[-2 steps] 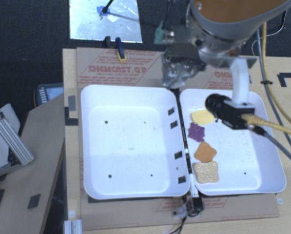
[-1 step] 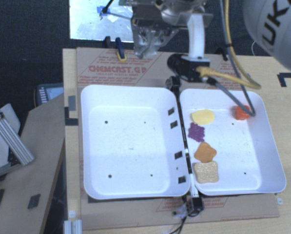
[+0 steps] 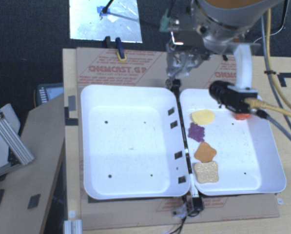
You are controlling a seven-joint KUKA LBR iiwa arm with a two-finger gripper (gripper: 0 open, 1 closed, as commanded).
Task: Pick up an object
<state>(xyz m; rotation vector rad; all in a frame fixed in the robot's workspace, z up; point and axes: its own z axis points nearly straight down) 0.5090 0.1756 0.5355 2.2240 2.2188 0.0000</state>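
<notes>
Arm above the bins' far edge.
Four small pieces lay in the right bin (image 3: pixel 262 174) beside the divider; the gripper's (image 3: pixel 177 74) grip could not be told.

A robotics lab, two shallow white bins (image 3: pixel 130 140) side by side on a cardboard sheet (image 3: pixel 116 68) printed CHEMCAST, grey robot arm (image 3: pixel 223 9) above the bins, yellow and grey cables (image 3: pixel 277 112) right of them, aluminium framing rail (image 3: pixel 6 130) to their left, dark carpet (image 3: pixel 28 28) behind.
</notes>
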